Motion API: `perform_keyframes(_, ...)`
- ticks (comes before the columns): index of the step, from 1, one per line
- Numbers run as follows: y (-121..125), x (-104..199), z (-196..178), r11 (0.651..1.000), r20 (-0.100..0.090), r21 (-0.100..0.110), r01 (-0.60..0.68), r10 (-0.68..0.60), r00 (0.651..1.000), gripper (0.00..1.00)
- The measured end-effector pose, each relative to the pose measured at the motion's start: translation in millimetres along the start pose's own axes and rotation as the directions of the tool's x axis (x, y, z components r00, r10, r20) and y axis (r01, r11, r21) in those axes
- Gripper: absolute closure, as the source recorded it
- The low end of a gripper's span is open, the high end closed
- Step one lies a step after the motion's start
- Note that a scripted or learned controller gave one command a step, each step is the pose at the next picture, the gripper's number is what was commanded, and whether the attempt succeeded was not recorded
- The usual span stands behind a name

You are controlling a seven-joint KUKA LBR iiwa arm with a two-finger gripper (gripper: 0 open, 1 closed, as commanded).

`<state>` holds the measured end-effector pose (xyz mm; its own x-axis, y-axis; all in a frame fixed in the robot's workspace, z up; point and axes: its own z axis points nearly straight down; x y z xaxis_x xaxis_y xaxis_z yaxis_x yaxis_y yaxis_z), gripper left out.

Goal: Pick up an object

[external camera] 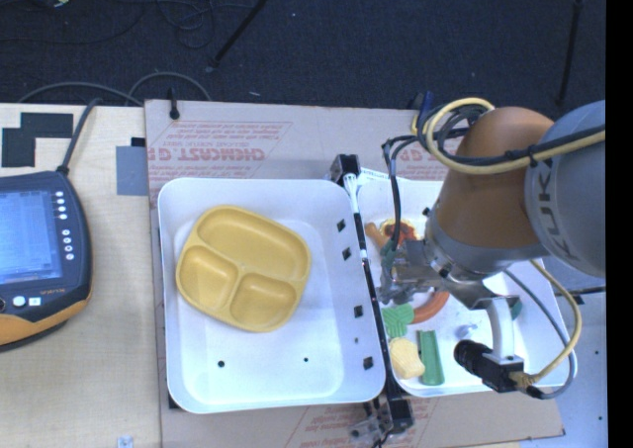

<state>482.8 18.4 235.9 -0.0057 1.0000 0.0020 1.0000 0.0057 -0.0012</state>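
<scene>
Right bin (554,283): green block (431,355), yellow lump (407,357), green leafy piece (399,318), orange piece (431,309), crowded beneath my gripper (404,278). Grip state: cannot tell; my arm (495,199) covers it. Left bin (188,357): yellow divided plate (242,266).

Dark carpet (297,31), black cables (247,21), wooden bench (99,367)

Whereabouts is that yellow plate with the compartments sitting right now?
The yellow divided plate lies in the left white bin, toward its upper left part, well apart from the arm over the right bin.
</scene>
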Motion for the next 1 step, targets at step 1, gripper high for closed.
perform_keyframes(1, -6.3, 65.0, -111.0, 1.000, -0.001, -0.007, 0.003, -0.003, 1.000, 1.00)
